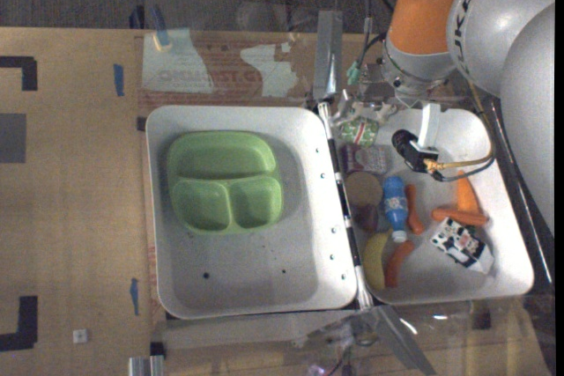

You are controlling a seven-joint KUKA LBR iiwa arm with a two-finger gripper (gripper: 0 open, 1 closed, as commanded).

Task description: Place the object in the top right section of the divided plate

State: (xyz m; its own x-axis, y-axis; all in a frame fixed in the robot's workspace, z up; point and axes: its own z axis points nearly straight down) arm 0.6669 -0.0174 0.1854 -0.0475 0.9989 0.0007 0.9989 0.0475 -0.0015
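The end effector (368, 112) sits over the upper left corner of the right bin (515, 264), directly beside the divider between the 2 bins. Its fingers are buried among cables and glare, so it cannot be determined whether they are open, closed, or gripping anything.

The divided plate (226, 180) is green and lies in the upper half of the left bin (256, 291). It has 1 long section across the top and 2 smaller sections below. Its long axis runs left to right in the camera view. The plate lies to the left of the end effector and slightly lower in the view, across the divider.

The candidate objects lie in the right bin, below the end effector. A green-and-white packet (357, 131) is just under it, possibly touching; a dark purple packet (363, 158) and a brown round item (362, 188) follow beneath. A blue bottle (395, 205) stands further down, its long axis running top to bottom. A yellow banana (376, 260), orange carrots (469, 202) and a black-and-white item (460, 242) are well apart from the end effector.

The coming move turns on 1 relation: the target section is the right end of the plate, the part nearest the divider, so travel is mainly leftward.
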